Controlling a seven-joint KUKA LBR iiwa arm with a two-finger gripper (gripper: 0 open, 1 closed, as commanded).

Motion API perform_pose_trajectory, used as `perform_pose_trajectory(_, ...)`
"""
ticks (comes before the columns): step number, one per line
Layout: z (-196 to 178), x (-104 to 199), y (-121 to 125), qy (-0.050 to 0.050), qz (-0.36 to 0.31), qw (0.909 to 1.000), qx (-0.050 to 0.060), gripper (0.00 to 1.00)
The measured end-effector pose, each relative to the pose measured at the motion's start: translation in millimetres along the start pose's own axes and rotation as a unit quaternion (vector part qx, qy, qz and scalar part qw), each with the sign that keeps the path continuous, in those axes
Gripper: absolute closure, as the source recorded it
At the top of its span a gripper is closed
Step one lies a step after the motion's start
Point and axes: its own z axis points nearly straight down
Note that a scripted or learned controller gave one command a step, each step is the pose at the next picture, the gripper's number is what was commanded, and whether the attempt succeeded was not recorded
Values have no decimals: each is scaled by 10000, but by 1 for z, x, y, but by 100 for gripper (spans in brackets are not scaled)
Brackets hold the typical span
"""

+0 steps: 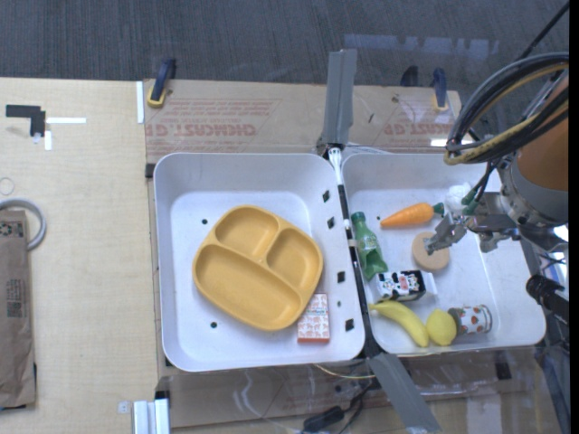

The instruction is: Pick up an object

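The right bin [508, 289] holds an orange carrot [407, 215], a green bottle [366, 245], a round tan disc [431, 255], a black-and-white carton [401, 285], a banana [403, 320], a lemon [441, 327] and a small can [471, 318]. My gripper [446, 236] reaches in from the right and hangs just over the tan disc's upper right edge, right of the carrot's tip. I see nothing held in it.
The left bin [181, 215] carries a yellow divided plate [258, 268] and a small red-and-white box [314, 319] near its front right corner. Black cables [493, 107] loop above the right bin's far corner. A brown bag [14, 287] lies at the far left.
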Motion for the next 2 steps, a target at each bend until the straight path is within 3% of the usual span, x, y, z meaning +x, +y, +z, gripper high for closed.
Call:
perform_pose_trajectory(1, 38, 8, -14, 0, -7, 10000, 0, 0)
perform_pose_trajectory(2, 73, -31, 67, -3, -461, 9989, -11, 0)
